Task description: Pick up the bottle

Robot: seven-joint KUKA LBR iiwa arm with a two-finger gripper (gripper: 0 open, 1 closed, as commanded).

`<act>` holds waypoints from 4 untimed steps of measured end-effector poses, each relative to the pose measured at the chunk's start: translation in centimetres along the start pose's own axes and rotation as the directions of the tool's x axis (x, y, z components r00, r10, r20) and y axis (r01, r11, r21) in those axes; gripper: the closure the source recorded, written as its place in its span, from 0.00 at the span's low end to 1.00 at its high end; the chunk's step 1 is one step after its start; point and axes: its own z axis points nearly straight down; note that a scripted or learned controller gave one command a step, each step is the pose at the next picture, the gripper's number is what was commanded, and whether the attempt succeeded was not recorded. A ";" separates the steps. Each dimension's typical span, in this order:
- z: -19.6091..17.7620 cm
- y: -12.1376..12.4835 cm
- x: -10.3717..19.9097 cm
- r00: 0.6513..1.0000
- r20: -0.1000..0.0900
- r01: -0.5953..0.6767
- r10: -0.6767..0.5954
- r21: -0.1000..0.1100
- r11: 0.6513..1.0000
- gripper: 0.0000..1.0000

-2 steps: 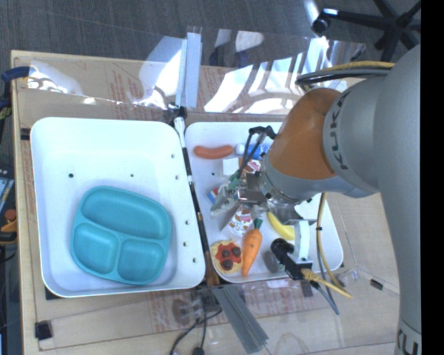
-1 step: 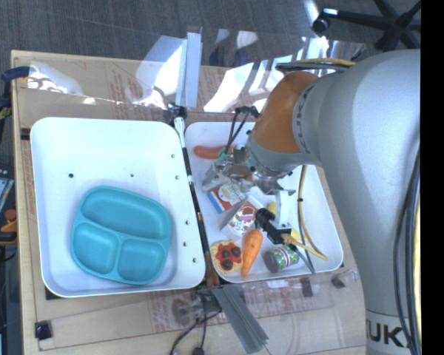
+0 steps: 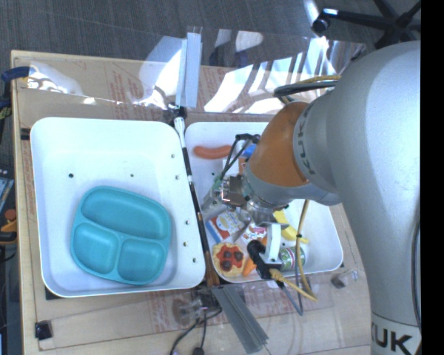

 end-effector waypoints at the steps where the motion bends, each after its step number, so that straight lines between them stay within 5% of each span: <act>1: -0.9 0.0 0.0 1.000 0.000 0.005 -0.005 0.003 1.000 1.00; 2: -0.9 0.0 0.1 1.000 0.001 0.005 -0.005 0.003 1.000 0.00; 3: 0.5 -4.0 -4.6 1.000 -0.006 0.002 -0.002 0.015 1.000 0.00; 4: 0.5 -3.9 -1.9 1.000 -0.005 0.021 -0.021 0.014 1.000 0.00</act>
